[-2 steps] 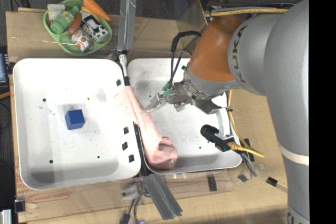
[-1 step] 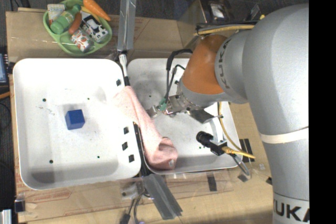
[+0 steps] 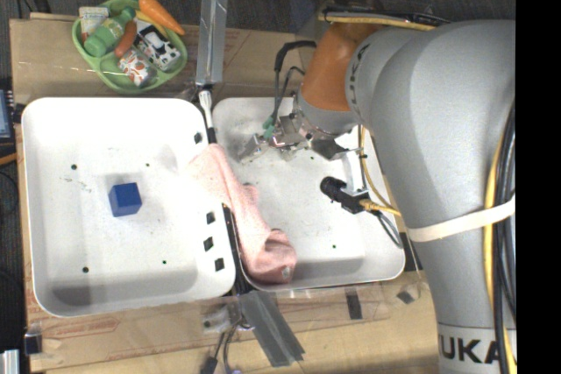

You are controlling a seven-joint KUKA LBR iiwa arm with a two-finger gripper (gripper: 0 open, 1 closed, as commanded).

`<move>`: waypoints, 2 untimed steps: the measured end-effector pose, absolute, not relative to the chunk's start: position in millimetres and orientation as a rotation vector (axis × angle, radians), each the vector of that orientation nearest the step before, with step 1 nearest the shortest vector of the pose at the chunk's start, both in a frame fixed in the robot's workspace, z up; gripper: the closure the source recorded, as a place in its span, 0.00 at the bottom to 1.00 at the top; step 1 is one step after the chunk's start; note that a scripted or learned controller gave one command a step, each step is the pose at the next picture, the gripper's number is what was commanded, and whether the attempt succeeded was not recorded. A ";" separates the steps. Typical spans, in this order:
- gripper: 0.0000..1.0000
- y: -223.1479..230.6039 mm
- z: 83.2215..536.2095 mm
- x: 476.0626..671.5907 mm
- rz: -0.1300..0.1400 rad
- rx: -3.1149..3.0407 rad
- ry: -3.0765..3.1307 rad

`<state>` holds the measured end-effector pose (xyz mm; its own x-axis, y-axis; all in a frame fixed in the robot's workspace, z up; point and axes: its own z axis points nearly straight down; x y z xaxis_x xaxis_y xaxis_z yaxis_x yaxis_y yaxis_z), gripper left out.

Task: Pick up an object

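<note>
Tool [image 3: 263, 142] low in right bin [image 3: 351, 263], jaw state indiscernible; pink cloth [image 3: 250, 219] drapes the divider just beside it. Best practice, probably: descend onto the cloth's bunched fold before pinching.

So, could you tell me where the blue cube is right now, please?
The blue cube lies in the left bin, left of centre, apart from the pink cloth draped at the divider.
</note>
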<state>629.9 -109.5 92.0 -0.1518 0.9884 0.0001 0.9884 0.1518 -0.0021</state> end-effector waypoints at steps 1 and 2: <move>0.00 -37.0 192.4 581.5 0.001 -1.938 -2.470; 0.00 -100.1 154.3 568.6 0.004 -1.860 -2.526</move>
<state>568.6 -100.1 154.3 -0.2968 0.9550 0.0017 0.9549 0.2968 -0.0046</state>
